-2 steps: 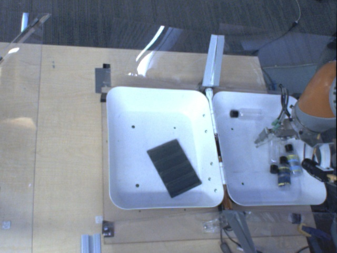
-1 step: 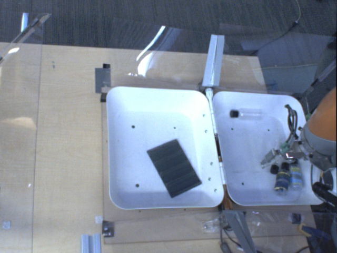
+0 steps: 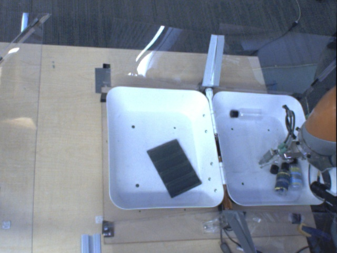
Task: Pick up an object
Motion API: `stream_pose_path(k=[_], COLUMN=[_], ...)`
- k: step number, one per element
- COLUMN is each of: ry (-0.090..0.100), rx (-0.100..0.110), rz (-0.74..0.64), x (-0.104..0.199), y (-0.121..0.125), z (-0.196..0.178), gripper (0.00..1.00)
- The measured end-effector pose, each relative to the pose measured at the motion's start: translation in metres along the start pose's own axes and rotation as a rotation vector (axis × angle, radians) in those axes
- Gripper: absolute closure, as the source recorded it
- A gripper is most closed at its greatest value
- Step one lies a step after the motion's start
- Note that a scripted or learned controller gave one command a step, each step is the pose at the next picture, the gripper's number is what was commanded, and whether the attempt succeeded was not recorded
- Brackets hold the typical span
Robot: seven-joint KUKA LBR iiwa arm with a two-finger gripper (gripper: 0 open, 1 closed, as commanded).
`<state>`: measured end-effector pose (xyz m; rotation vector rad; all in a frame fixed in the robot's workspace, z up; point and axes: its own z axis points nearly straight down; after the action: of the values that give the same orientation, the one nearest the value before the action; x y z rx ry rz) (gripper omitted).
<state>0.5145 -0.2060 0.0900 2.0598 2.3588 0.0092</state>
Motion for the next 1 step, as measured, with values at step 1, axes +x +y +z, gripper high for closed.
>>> stream_pose_path(k=[1], ry=[-0.007], rx=[-0.012], rz=[-0.002], x=[-0.0014], y=[0.0038], z=[-0.0119], gripper=[1.0])
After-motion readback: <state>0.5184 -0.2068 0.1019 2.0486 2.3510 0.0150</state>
